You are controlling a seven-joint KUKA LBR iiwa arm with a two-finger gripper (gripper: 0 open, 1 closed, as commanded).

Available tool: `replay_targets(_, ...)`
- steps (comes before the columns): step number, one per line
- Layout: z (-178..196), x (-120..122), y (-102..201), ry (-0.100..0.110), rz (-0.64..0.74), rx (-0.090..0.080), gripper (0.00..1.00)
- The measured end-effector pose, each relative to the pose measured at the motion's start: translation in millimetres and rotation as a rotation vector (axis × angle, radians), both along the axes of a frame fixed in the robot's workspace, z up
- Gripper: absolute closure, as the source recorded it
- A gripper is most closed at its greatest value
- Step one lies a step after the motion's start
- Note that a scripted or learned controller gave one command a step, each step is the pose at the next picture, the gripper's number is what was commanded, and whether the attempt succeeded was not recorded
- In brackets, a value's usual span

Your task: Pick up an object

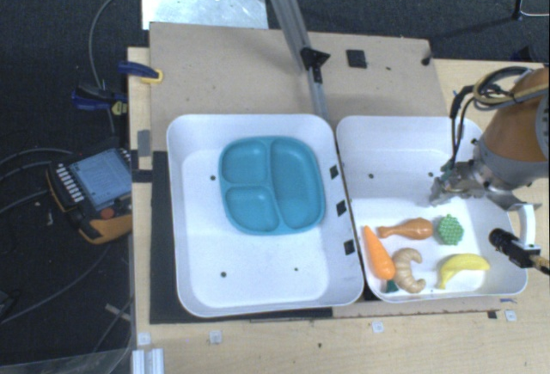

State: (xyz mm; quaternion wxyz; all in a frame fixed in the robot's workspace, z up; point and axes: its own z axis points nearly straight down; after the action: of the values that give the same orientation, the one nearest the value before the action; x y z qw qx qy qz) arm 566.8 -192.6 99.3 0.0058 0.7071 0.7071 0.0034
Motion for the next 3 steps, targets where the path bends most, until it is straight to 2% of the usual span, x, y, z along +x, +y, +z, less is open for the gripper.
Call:
replay_targets(1, 47, -6, 0, 0.009, 0.001, 0.002, 1.0)
replay_targets(3, 163, -1, 17, 0.005, 0.007, 0.001, 1.0)
